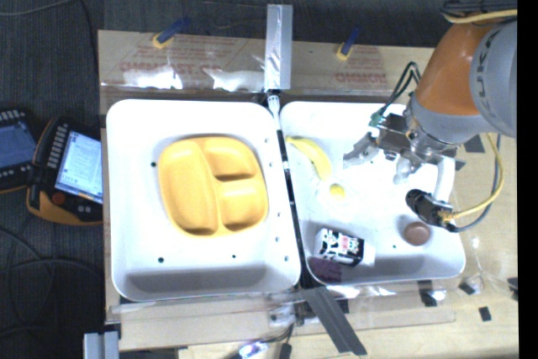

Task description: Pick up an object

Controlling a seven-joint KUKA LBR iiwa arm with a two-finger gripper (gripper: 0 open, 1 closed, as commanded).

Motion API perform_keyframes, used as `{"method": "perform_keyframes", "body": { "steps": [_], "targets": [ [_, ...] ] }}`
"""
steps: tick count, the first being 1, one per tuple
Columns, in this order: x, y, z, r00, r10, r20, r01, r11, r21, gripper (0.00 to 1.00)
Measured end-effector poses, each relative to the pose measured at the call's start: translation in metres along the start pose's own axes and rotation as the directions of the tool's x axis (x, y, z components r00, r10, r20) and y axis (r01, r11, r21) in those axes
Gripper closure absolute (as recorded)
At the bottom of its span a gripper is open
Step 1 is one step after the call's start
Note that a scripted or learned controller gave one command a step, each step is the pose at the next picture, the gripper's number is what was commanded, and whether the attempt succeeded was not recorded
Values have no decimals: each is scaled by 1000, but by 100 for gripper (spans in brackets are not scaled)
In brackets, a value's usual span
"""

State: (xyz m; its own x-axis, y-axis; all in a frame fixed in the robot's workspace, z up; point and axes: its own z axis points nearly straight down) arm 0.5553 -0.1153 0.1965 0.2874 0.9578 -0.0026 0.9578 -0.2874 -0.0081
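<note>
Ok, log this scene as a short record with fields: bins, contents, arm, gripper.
left bin: holds a yellow divided tray
right bin: holds a banana near its left wall, a small yellow piece, a black-and-white patterned item at the front, a brown round object at the right
arm: reaches in from the right, over the right bin
gripper: above the bin floor, right of the banana; nothing seen between its fingers
outside bins: handheld pendant left of the bench

Grey arm point(492, 88) from the right, claw point(382, 154) low, fingers apart.
</note>
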Motion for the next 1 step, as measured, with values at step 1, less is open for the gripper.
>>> {"method": "perform_keyframes", "body": {
  "steps": [1],
  "targets": [
    [32, 33, 81, 987, -160, 0, 160, 987, 1, 0]
  ]
}}
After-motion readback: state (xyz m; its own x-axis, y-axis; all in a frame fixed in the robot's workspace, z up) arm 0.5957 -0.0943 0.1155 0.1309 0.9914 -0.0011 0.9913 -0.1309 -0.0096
